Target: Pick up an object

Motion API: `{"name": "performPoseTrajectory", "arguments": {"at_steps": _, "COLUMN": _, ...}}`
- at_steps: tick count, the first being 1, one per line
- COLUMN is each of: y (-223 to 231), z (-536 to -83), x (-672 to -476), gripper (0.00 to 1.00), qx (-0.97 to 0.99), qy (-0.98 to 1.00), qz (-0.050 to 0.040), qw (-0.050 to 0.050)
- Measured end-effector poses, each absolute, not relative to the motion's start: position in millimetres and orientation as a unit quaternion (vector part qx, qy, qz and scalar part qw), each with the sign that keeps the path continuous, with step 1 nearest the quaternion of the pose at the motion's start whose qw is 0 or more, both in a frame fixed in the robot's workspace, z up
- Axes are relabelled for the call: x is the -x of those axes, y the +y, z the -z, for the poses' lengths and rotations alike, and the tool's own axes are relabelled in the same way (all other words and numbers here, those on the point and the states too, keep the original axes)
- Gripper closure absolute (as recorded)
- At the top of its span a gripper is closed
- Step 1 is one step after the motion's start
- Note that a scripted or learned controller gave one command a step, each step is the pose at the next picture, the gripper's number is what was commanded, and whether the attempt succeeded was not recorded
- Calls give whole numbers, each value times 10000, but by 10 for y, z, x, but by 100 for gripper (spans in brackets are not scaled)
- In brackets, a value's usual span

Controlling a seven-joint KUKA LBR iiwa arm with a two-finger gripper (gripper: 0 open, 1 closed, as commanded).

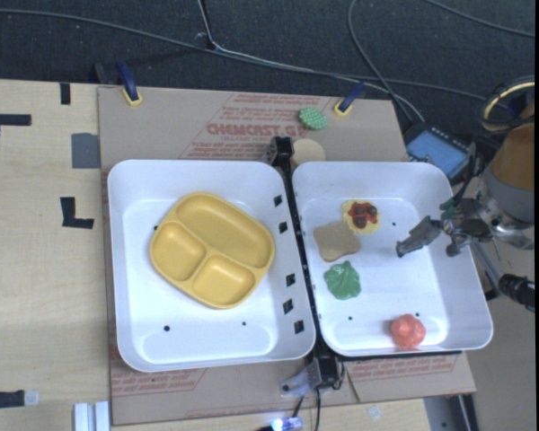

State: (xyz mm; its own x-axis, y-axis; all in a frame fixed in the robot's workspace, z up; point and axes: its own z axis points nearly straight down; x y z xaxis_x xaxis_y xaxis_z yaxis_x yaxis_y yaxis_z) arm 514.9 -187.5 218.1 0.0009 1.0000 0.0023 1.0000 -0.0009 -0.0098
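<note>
Camera view: gripper near right bin edge, prob. spread apart, nothing held.

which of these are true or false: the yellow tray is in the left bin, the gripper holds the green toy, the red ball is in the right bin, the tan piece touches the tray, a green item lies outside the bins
1. The yellow tray is in the left bin. True.
2. The gripper holds the green toy. False: the toy lies on the right bin floor, apart from the gripper, which has nothing between its fingers.
3. The red ball is in the right bin. True, near its front corner.
4. The tan piece touches the tray. False: it lies in the right bin, across the divide from the tray.
5. A green item lies outside the bins. True, on the cardboard behind them.
</note>
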Motion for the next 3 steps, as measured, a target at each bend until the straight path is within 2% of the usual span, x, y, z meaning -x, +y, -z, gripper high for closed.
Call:
{"name": "performPoseTrajectory", "arguments": {"at_steps": 1, "y": -1875, "z": -2222, "x": -5170, "gripper": 0, "qx": 7066, "qy": -7076, "qz": -4, "qw": 7}}
{"name": "performPoseTrajectory", "arguments": {"at_steps": 3, "y": -1782, "z": -1313, "x": -5206, "gripper": 0, "qx": 7066, "qy": -7076, "qz": -18, "qw": 25}}
